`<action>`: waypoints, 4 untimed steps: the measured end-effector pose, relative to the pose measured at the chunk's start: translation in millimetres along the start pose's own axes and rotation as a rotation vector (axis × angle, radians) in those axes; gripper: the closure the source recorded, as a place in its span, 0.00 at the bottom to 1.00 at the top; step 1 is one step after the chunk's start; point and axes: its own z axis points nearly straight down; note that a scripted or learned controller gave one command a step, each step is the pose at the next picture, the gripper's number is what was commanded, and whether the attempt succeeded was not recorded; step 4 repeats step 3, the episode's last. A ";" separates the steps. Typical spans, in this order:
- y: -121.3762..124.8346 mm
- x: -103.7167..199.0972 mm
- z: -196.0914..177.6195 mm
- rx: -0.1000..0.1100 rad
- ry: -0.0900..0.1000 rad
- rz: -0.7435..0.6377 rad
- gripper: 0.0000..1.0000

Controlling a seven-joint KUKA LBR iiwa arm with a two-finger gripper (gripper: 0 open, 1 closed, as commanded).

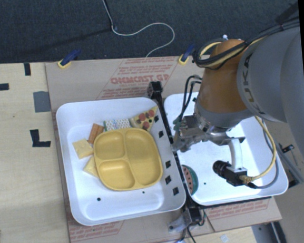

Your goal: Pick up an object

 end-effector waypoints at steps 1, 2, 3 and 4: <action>6.6 9.7 5.9 0.000 -0.002 0.004 1.00; 2.8 8.1 -14.8 -0.002 -0.001 0.005 1.00; 0.3 17.5 -9.6 0.000 -0.003 0.006 1.00; 0.3 17.5 -9.6 0.000 -0.003 0.006 1.00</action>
